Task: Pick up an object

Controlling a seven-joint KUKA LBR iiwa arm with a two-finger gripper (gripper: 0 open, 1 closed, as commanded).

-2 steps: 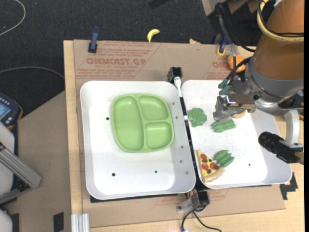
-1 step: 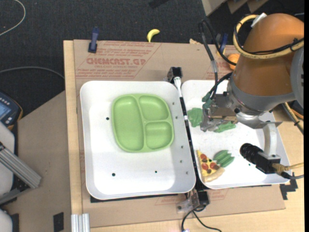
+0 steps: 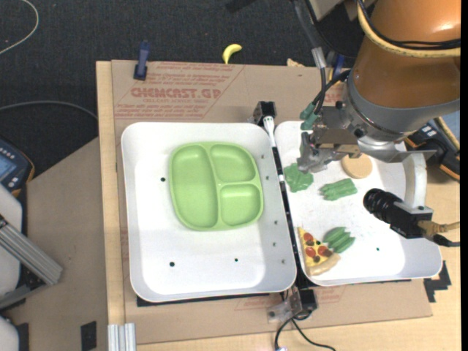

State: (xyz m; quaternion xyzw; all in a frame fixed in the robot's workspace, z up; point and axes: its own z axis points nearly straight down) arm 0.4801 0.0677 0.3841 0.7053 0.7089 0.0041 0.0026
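1. The worktop [image 3: 183, 93] is covered with printed brown cardboard; dark carpet [image 3: 110, 13] surrounds it.
2. The left bin [image 3: 146, 240] holds a green divided plate [image 3: 216, 185].
3. The pincer [image 3: 310, 158] hangs over the right bin [image 3: 369, 260], at its far left, just above a green toy [image 3: 297, 178]; open or closed, it cannot be told.
4. A pizza slice [image 3: 316, 251] lies nearer.

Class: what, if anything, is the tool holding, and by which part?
Cannot be told: the tool is just above a green piece in the right-hand bin.
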